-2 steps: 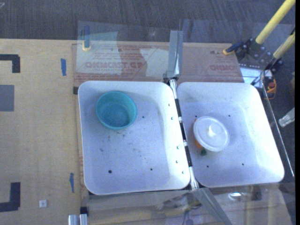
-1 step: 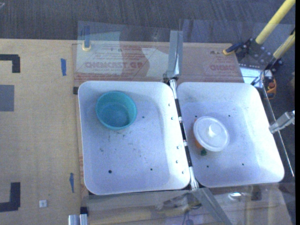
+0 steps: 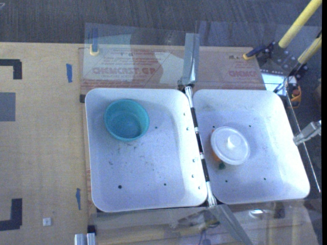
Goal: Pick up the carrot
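Only a sliver of the carrot (image 3: 220,163) peeked out from under the lower-left edge of a white round lid (image 3: 230,145) in the right bin (image 3: 286,188), close to the wall shared with the left bin (image 3: 153,188). There was bare bin floor all round it. A teal bowl (image 3: 126,119) sat well apart in the left bin. Couldn't tell the gripper's state.

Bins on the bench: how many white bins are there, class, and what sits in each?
2. The left bin holds a teal bowl. The right bin holds a white lid, with a small orange and green bit peeking from under it; more may be hidden.
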Available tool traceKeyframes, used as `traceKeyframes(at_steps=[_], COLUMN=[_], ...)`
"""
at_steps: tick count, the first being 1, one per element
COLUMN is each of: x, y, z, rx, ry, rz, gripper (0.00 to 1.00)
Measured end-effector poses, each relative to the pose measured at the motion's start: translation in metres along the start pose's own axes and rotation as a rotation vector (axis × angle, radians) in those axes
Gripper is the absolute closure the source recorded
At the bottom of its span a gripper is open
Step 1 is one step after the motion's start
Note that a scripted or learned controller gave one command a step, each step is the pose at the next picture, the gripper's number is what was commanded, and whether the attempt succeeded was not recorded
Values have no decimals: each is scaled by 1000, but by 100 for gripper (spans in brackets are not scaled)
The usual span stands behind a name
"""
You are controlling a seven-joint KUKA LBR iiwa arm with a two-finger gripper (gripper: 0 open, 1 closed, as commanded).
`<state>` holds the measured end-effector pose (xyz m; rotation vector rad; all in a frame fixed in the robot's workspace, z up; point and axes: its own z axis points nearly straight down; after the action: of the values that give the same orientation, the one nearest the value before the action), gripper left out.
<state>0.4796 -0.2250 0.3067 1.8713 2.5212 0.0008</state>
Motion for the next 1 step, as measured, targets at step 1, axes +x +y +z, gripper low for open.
traceKeyframes(at_steps=[1], x=[-2], y=[0], z=[-11], rx=[-4], ry=[-4], rz=[1], gripper=[100])
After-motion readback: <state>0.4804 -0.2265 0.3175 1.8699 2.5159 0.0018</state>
